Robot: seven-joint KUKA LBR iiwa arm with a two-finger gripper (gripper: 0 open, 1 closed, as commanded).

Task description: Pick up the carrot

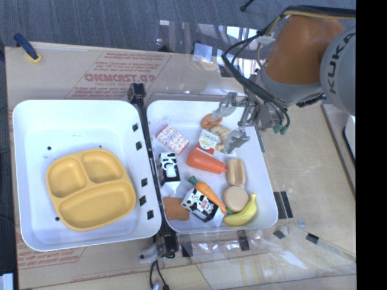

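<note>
The small orange toy carrot with a green leafy top [208, 193] lies in the right shallow white bin [265, 180], toward its near end. Its long axis runs diagonally: green top at upper left, tapered tip pointing lower right toward the yellow plastic banana [243, 214]. It is just beside, perhaps resting on, the black-and-white cow-pattern carton [199, 204], with a round tan bun-like piece [235, 197] close on its right. A larger orange-red cone-shaped piece [205, 161] lies farther up the bin, tip to the right. The grey arm with the orange band [296, 47] enters from the right and bends down over the far right part of this bin. The tool [232, 122] hangs over the cluster at the bin's far end, above a small cream packet [208, 140], well apart from the carrot. Its two metal fingers [227, 106] stand spread wide, nothing between them. The left white bin [30, 116] holds a yellow three-compartment plate [91, 189].
</note>
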